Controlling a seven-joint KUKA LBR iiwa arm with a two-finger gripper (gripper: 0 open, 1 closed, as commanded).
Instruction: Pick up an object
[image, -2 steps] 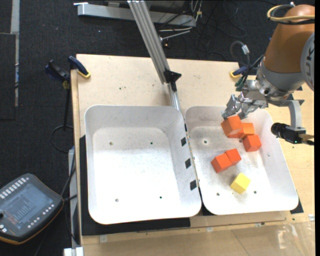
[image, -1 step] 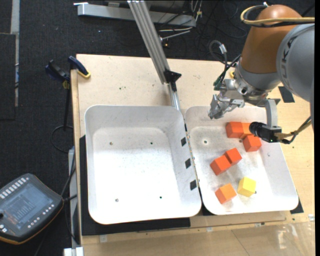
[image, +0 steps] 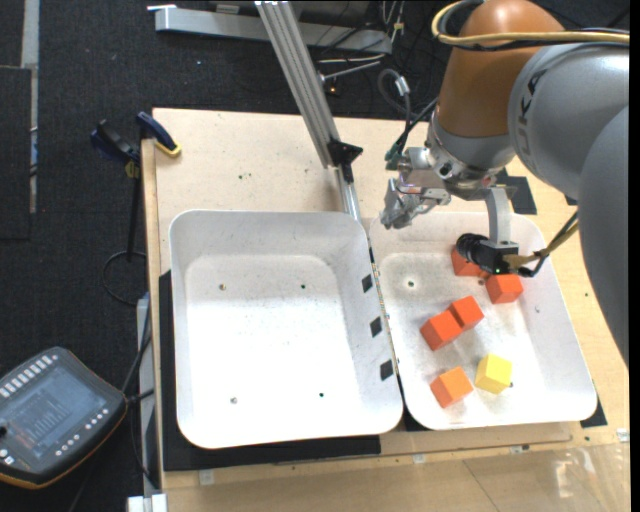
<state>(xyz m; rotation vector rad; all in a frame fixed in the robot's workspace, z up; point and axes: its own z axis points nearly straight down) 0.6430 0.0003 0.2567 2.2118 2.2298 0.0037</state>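
My gripper (image: 400, 212) hangs over the right bin's (image: 548, 345) top-left corner, I can't tell if it's open, and the orange blocks (image: 438, 330) and yellow block (image: 493, 374) sit well clear.

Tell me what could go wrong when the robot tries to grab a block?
1. The gripper hangs by the far corner of the right bin, apart from every block. Going straight down there, it would likely catch nothing.
2. The two orange blocks touch, so grabbing one may shove the other away.
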